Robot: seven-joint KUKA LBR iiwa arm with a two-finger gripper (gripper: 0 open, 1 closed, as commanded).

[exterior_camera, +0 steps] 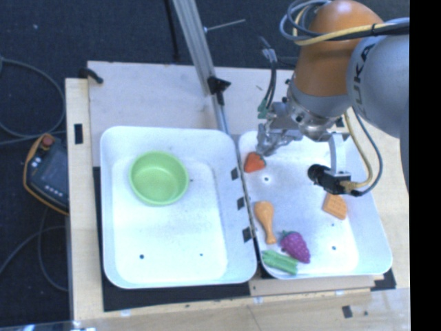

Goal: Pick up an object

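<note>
Hovering over five toys (254, 162), the tool (267, 143) has an unclear grip.

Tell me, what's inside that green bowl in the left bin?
The green bowl shows just its own green bottom, with nothing lying in it. It sits alone in the left bin. Whatever bin floor lies under the bowl is covered by it.
</note>
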